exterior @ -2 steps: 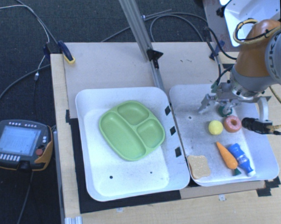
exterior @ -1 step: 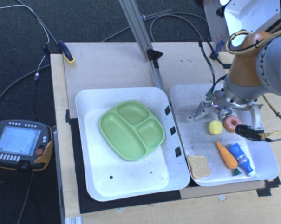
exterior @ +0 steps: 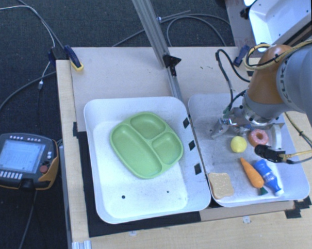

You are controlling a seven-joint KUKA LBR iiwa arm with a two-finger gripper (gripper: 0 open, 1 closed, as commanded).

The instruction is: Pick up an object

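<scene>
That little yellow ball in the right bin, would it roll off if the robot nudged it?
Probably. The yellow ball looks round and smooth, so a nudge would likely set it rolling. It may not go far: the pink doughnut lies close on one side and the carrot just below. Its smooth curve might also slip between fingers.

We are seeing a pale green divided plate [exterior: 146, 144], a yellow ball [exterior: 238, 143], a pink doughnut [exterior: 259, 138], an orange carrot [exterior: 251, 173], a blue bottle [exterior: 268, 177] and tan bread [exterior: 220, 185].
</scene>
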